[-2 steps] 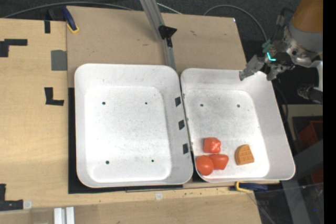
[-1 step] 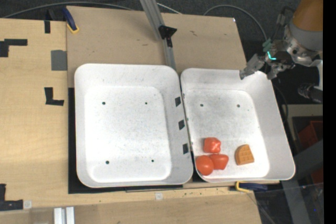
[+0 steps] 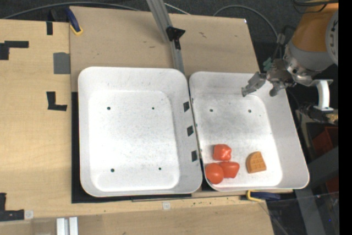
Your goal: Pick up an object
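Observation:
Three small red pieces lie together near the front left of the right bin (image 3: 286, 135): one (image 3: 221, 152) behind, one (image 3: 214, 173) at the front left, one (image 3: 230, 169) beside it. An orange-brown waffle-like piece (image 3: 256, 162) sits just to their right. My gripper (image 3: 261, 87) hangs over the bin's far right corner, well behind these objects. Its two fingers are spread apart and nothing is between them.
The left bin (image 3: 88, 118) lies beside the right one, joined by black clips at the middle. A slanted metal pole (image 3: 157, 3) rises behind the bins. Cables run across the dark floor at the back.

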Motion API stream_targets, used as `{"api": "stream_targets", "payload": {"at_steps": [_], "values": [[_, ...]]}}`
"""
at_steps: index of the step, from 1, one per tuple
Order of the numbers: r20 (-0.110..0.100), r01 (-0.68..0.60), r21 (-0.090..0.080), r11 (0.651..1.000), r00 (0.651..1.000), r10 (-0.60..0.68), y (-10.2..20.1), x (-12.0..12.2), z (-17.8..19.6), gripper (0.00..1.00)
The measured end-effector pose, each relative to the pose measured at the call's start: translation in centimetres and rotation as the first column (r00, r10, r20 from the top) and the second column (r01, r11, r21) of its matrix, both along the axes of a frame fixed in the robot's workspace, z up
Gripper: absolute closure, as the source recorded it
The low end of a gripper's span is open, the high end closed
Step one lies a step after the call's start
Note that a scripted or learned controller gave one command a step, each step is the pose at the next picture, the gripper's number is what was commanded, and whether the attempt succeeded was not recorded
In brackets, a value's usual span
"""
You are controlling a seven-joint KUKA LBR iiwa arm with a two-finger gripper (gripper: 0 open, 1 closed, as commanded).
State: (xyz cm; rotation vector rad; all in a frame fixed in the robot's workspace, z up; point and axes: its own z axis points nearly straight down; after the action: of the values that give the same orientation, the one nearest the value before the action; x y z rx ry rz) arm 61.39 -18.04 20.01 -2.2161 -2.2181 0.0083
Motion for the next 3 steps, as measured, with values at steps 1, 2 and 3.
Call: {"api": "stream_targets", "payload": {"at_steps": [1, 2, 3], "values": [[0.002, -0.001, 0.0, 1.0, 1.0, 0.001, 0.9, 0.4, -5.0, 0.0], [0.002, 0.0, 0.0, 1.0, 1.0, 0.0, 1.5, -0.3, -9.8, 0.0], [0.005, -0.001, -0.001, 1.0, 1.0, 0.001, 1.5, -0.2, -8.5, 1.0]]}}
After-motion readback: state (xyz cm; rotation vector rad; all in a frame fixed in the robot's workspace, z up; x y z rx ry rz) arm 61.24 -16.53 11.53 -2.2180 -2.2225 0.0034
